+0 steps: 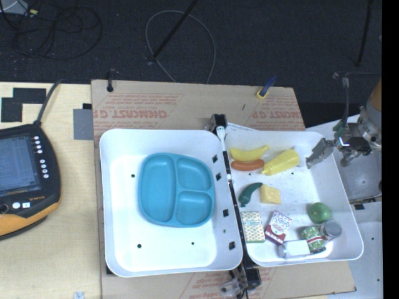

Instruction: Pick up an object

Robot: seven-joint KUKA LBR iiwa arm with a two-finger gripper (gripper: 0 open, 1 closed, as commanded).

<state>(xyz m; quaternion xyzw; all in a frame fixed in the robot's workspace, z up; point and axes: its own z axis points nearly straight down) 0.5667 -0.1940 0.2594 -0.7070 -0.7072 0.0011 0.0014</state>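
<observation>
Lettering printed in red on the cardboard sheet (187, 108) under the bins reads mirrored and upside down, seemingly "CHEMCAST". Toy food fills the right bin (349, 226): a banana (248, 152), a green ball (320, 212), a can (316, 237) with an unreadable label. The gripper (333, 149) hangs above that bin's far right rim, fingers spread, gripping nothing.

Pale wooden bench (62, 254) carried brown cardboard sheet (187, 108) printed with red lettering. Two shallow white plastic bins sat side by side on cardboard, touching along middle: left bin (118, 242), right bin (349, 229). Black-and-orange handheld control pendant with grey screen (25, 176) lay at bench's left edge. Small grey square patch (81, 123) lay just left of cardboard.
</observation>
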